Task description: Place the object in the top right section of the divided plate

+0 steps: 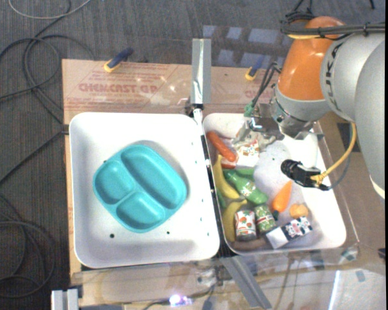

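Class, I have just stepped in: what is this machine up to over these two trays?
A grey and orange robot arm reaches in from the right, its gripper low over the far end of the right bin, which is crowded with toy food: a carrot, bananas and small cartons. Whether it has caught anything cannot be told. The left bin holds a blue divided plate, and all its sections are bare, so nothing has been placed yet.

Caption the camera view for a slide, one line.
KUKA arm's gripper reaches into the right bin of toy food; the turquoise divided plate waits in the left bin.
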`<state>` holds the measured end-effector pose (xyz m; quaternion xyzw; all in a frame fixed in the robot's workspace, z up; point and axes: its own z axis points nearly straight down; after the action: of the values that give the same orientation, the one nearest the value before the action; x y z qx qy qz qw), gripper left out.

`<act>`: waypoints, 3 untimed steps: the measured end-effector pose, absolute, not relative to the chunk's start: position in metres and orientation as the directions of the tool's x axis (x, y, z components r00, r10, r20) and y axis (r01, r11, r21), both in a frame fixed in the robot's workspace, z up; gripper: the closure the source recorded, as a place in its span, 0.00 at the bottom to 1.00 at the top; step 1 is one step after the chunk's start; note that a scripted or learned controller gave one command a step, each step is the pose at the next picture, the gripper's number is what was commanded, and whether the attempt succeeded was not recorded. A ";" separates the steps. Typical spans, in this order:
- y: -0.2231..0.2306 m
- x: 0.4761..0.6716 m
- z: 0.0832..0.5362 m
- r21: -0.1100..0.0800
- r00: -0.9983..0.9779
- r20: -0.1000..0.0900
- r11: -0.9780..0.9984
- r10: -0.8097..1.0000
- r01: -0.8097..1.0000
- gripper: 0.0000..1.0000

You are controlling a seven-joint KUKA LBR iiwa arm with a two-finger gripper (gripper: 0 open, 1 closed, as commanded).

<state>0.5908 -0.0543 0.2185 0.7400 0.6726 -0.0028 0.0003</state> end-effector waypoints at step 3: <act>0.033 0.526 0.207 -0.006 0.284 -0.002 -0.284 0.959 0.959 0.00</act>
<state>0.5258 0.0332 0.2072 0.8013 0.5982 -0.0025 -0.0016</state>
